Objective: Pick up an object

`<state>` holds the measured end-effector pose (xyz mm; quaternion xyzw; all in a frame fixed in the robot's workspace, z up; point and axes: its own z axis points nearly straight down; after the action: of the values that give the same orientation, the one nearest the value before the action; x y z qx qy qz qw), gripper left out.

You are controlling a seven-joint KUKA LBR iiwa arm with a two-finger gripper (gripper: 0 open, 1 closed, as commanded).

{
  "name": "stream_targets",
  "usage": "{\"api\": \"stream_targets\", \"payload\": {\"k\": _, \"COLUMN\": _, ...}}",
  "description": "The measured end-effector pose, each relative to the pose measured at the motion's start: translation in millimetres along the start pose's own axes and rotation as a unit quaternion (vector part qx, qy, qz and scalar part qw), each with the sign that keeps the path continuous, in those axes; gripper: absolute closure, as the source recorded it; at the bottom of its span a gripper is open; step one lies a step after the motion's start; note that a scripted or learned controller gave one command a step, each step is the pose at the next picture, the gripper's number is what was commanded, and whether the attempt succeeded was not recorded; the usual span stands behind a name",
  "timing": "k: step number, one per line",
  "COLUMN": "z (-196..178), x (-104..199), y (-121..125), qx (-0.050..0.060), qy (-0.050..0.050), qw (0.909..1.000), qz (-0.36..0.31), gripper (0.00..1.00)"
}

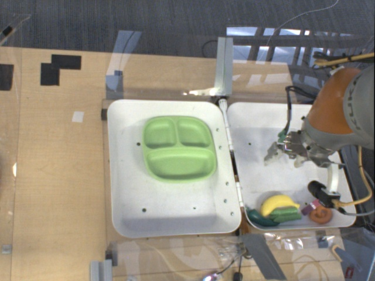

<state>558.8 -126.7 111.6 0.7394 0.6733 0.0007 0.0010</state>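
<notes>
- Bench [53, 174]: pale wood with black markings at 10 o'clock; dark ribbed floor beyond.
- Left bin [126, 215]: holds green divided plate [178, 147].
- Right bin [252, 127]: yellow banana [279, 203], green vegetable [275, 216] and reddish item [320, 214] clustered at its 6 o'clock edge.
- Gripper [285, 154]: hovers over bin centre, fingers spread, holding nothing.

Place: a robotics lab.
Surface: a wooden surface [53, 174] with black marker shapes [60, 68].
Fixtures: two white bins [126, 215] in metal brackets [224, 66].
Floor: grey carpet [146, 10] with loose cables [304, 13].
</notes>
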Motion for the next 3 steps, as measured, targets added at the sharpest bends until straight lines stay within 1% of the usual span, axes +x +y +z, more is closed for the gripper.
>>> {"api": "stream_targets", "payload": {"k": 1, "z": -12, "x": 8, "y": -40, "qx": 0.000, "qy": 0.000, "qw": 0.9981, "qz": -0.062, "gripper": 0.00}}
{"api": "stream_targets", "payload": {"k": 2, "z": 19, "x": 33, "y": -12, "qx": -0.006, "qy": -0.001, "qw": 0.9790, "qz": -0.204, "gripper": 0.00}}
{"api": "stream_targets", "payload": {"k": 3, "z": -74, "x": 98, "y": -58, "qx": -0.002, "qy": 0.000, "qw": 0.9833, "qz": -0.182, "gripper": 0.00}}
